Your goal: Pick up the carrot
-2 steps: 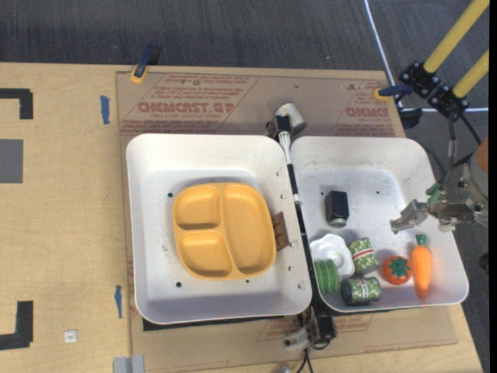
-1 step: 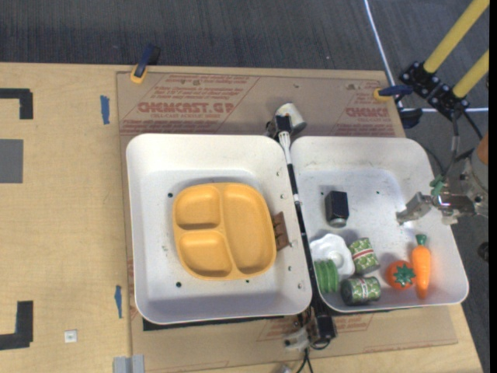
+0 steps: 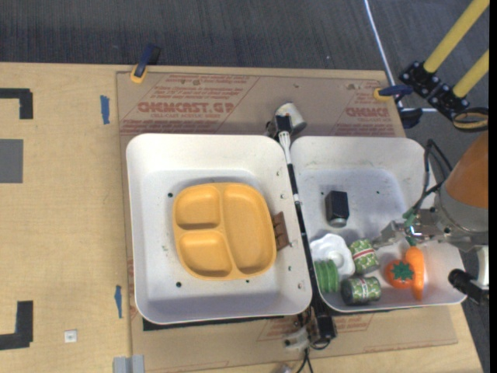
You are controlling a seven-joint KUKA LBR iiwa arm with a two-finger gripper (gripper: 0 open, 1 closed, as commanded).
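Note:
The orange carrot lies in the right bin near its front right corner, upright in the view, with a red tomato-like toy touching its left side. My gripper hangs just over the carrot's upper end, reaching in from the right edge. The wrist and the arm's orange band cover the bin's right rim. From this angle I cannot see whether the gripper touches the carrot.
The right bin also holds a black block, a white piece, green toy items and a small can. A yellow divided plate fills the middle of the left bin.

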